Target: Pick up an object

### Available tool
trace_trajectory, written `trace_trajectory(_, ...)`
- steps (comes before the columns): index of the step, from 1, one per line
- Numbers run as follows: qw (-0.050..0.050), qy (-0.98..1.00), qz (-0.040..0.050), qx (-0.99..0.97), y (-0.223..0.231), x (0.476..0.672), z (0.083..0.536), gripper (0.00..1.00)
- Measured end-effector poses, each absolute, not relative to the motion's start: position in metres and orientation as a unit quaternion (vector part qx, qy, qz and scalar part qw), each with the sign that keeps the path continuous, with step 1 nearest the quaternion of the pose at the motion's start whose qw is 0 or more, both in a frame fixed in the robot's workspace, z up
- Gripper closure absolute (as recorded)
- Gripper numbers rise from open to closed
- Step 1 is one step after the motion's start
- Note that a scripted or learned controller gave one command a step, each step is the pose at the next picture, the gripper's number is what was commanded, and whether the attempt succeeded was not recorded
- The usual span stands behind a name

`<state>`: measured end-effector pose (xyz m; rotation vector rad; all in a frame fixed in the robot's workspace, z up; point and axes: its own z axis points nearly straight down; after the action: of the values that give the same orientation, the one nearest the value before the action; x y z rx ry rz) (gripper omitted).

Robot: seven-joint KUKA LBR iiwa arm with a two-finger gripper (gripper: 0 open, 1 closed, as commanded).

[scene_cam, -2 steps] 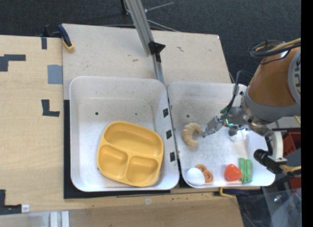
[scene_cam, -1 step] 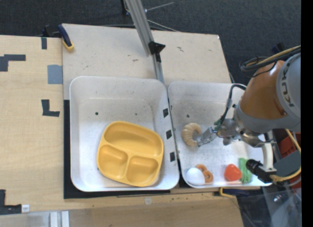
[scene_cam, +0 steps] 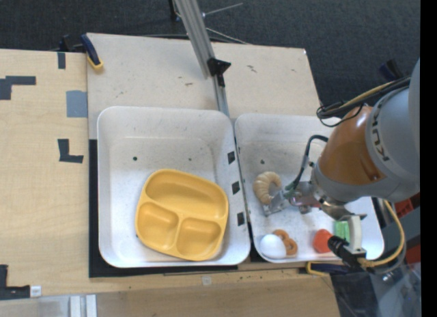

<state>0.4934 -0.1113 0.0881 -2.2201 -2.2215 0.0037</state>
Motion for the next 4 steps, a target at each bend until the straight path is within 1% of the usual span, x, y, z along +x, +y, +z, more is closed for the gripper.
trace_trajectory(1,0.000,-0.707,-0.0001,-0.707,-0.111,0.494,0.090,0.00)
trace_trajectory(2,0.001,-0.708,0.0002,-0.707,-0.111,0.493,0.099,1.00)
trace_trajectory(3,-0.001,-0.708,-0.0008,-0.706,-0.101,0.489,0.152,1.00)
trace_trajectory(4,-0.001,-0.708,-0.0008,-0.707,-0.106,0.497,0.198,1.00)
